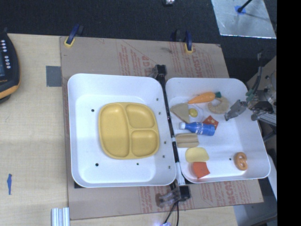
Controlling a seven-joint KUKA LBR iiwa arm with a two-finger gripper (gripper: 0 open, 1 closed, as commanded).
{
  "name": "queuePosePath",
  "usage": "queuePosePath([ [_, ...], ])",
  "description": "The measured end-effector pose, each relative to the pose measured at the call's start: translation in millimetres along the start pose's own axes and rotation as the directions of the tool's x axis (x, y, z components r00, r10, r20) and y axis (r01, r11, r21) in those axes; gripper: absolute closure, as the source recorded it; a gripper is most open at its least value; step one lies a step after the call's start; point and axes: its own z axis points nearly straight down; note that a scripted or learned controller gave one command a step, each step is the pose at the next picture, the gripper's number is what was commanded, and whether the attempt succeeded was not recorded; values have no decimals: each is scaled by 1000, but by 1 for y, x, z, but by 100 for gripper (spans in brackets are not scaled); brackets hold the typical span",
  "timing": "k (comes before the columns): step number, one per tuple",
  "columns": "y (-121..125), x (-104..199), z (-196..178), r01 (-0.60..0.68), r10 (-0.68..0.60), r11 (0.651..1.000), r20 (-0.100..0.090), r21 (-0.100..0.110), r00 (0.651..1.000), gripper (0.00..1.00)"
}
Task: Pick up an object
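Your hand (241, 108) hovers at the right bin's (254, 140) far edge near the carrot (202, 98); finger state can't be told.

A divided tray (129, 129) lies in the left bin (80, 164); a bottle (199, 128) and pretzel (241, 161) lie in the right bin (256, 140).

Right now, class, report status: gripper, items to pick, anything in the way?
Gripper over right bin, holding nothing. Carrot, blue bottle, pretzel lying free. No obstruction seen.
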Motion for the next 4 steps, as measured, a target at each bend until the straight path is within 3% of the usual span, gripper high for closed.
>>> queuePosePath([
  [1, 14, 68, 121, 6, -6, 1000, 2, -3, 1000, 0],
  [2, 58, 93, 124, 3, -2, 1000, 9, -13, 1000, 0],
  [3, 92, 70, 124, 1, -1, 1000, 2, -11, 1000, 0],
  [4, 111, 92, 126, 2, -2, 1000, 5, -10, 1000, 0],
])
